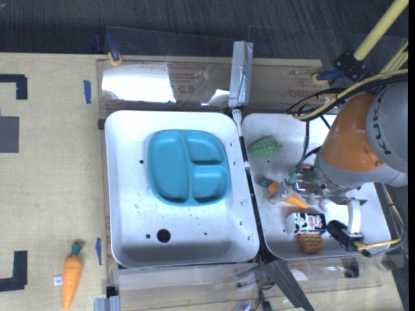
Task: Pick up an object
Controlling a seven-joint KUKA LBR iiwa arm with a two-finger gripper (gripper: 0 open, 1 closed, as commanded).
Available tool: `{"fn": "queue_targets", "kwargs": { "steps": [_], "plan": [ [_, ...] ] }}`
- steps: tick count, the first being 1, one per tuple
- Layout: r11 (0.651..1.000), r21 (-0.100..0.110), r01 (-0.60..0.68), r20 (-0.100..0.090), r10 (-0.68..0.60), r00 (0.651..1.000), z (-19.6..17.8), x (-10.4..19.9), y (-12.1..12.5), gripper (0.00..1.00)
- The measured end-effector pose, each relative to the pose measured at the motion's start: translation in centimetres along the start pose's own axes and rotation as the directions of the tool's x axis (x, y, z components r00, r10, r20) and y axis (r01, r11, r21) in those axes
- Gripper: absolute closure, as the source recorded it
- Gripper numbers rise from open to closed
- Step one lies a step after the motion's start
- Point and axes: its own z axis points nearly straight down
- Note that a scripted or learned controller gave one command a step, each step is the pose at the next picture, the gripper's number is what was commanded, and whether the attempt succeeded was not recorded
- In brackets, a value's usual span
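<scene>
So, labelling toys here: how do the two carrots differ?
The carrot on the bench lies outside the bins, whole, with a green top; the carrot in the right bin lies partly hidden under the gripper and looks smaller. Both are orange.

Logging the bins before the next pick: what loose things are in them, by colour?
Blue: 1, the divided tray in the left bin.
Green: 1, knobbly item in the right bin.
Orange: 1, small piece.
Black-and-white: 1, carton.
Brown: 1, item.
Total: 5.
</scene>
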Motion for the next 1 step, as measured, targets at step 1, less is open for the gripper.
{"fn": "queue_targets", "kwargs": {
  "steps": [1],
  "plan": [
    [1.000,0.005,-0.003,0.000,0.003,1.000,-0.66,-0.06,-0.14,1.00]
  ]
}}
